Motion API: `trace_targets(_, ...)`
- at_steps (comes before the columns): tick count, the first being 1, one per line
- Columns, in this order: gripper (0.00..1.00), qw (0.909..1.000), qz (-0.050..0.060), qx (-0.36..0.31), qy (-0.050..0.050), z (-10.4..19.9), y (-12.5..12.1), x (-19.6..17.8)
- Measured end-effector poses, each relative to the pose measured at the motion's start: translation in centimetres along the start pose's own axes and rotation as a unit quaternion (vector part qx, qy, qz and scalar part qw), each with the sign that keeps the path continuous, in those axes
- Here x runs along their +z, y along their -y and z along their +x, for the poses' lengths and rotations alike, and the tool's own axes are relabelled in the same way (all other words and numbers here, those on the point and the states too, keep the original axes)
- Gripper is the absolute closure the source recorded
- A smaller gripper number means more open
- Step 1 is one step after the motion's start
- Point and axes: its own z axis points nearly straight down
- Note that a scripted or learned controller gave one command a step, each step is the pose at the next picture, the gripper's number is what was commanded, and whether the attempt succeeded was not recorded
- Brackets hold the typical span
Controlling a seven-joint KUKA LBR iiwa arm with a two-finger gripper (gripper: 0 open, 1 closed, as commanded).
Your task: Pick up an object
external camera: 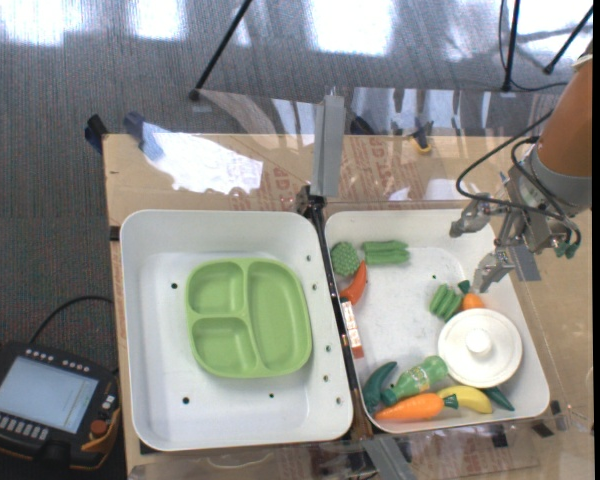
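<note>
on a wooden worktop (230, 173) seen from above at a slant, two shallow white bins sit side by side. the left bin (145, 268) holds a light green divided plate (248, 317) with three compartments, lying flat near its middle. the right bin (420, 218) holds a scatter of toy food: a green bumpy vegetable (345, 258) and a green pea pod (385, 253) near the far left corner, an orange-red chili (355, 283) just below them, a thin red and white stick (351, 330) along the left wall, a small green bundle (445, 301) beside a bit of orange (473, 301), and a round white lidded pot (480, 347) toward the right. along the near edge lie a dark green piece (378, 382), a green bottle-shaped toy (420, 376), an orange carrot (413, 408) and a yellow banana (470, 398). the grey arm with an orange band reaches in from the right, and its gripper (488, 276) hangs over the right side of the right bin, just above the green bundle and the white pot. its fingers look spread apart, with nothing between them.
</note>
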Motion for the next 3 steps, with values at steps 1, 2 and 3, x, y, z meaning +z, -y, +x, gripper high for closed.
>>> trace_targets(1, 0.00, 0.9999, -0.002, 0.010, -0.008, -2.2, 1.0, 14.0)
trace_targets(2, 0.00, 0.9993, -0.001, 0.037, 0.000, -1.2, -9.5, 14.0)
trace_targets(3, 0.00, 0.9783, 0.000, 0.207, -0.001, 2.6, -10.2, 14.0)
